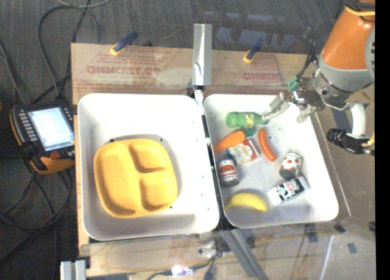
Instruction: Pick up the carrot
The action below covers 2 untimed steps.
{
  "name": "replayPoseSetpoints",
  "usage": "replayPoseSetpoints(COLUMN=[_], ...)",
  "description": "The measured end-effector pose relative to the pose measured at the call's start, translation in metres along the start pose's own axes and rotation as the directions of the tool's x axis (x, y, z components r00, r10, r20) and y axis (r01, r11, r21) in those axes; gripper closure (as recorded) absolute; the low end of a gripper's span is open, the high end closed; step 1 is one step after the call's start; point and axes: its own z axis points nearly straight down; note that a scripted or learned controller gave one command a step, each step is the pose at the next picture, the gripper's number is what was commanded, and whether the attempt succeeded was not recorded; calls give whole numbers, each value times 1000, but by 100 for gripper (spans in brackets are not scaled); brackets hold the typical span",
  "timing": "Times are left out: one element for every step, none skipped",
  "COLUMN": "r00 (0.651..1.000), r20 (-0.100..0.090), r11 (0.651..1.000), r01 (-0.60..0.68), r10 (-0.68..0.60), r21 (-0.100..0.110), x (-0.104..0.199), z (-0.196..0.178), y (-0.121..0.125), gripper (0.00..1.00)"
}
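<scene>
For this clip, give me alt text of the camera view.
The arm's hand hovers over the right bin, above a green bottle beside the carrot. A yellow divided tray sits in the left bin.

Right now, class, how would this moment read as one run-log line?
stage: approach | claw: open, above right bin back edge, holding nothing | carrot: lying in right bin, untouched | green bottle: beside claw

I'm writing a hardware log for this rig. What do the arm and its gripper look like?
The grey KUKA arm has a wide orange band above the wrist. Its two-finger gripper has thin pale metallic fingers, with a small green part near their base.
</scene>
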Motion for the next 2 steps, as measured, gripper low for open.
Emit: replayPoseSetpoints(r00=[1000,1000], r20=[1,1], r11=[1000,1000], r01=[29,29], r10=[-29,-29], r21=[-2,-2], x=[-37,-37], z=[-28,-28], y=[-1,-1], gripper=[0,0])
